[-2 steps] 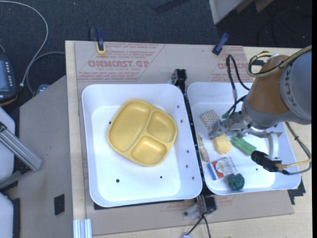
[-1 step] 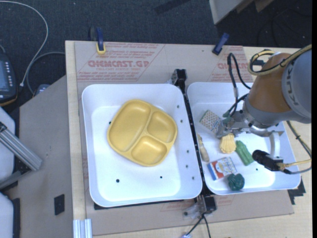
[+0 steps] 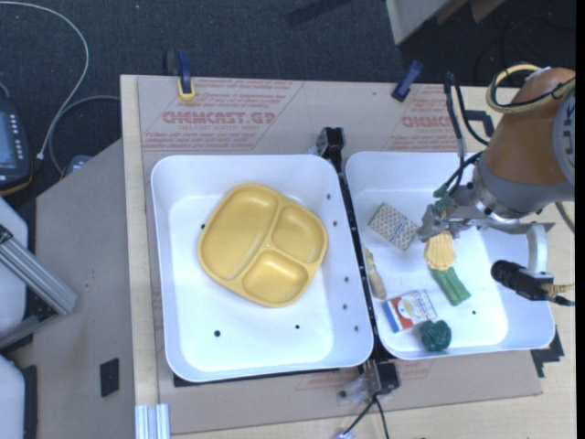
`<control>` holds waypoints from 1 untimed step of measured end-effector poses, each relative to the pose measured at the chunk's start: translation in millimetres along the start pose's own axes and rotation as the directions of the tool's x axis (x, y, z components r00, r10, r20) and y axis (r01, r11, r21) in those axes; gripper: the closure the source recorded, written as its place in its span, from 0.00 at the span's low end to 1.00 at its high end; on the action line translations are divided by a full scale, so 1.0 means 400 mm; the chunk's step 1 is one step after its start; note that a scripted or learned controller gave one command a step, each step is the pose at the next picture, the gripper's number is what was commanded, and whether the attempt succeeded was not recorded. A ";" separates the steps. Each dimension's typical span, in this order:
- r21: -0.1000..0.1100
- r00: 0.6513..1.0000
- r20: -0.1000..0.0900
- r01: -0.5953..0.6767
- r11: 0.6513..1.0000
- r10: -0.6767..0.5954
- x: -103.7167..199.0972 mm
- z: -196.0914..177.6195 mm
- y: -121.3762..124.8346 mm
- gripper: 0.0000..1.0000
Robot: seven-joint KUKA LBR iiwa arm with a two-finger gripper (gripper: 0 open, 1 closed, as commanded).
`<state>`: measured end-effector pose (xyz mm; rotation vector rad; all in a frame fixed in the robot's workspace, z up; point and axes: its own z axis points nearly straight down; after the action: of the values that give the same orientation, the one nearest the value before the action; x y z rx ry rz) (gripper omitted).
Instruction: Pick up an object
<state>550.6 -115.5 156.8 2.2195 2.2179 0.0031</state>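
My gripper [image 3: 441, 228] hangs low over the middle of the right bin [image 3: 484, 332], directly above the yellow end of a toy corn cob [image 3: 441, 252] with a green stalk [image 3: 452, 284]. A patterned grey packet [image 3: 392, 225] lies just left of the gripper. Near the bin's front lie a red, white and blue card [image 3: 409, 309] and a dark green lump [image 3: 436, 336]. A slim tan stick [image 3: 376, 274] rests along the bin's left wall. The arm's body hides the fingers from above.
A yellow divided plate [image 3: 263, 243] sits in the left bin [image 3: 183, 327]. A black divider with clamps [image 3: 331, 141] runs between the bins. The orange-banded arm [image 3: 530, 144] covers the right bin's far right corner. A black cylinder [image 3: 516, 279] sticks out at the right.
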 end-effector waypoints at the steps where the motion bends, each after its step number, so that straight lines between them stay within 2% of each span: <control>1: -0.002 1.000 0.000 0.002 1.000 -0.002 0.006 -0.141 -0.020 1.00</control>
<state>542.4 -113.1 213.3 2.2162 2.2185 0.0054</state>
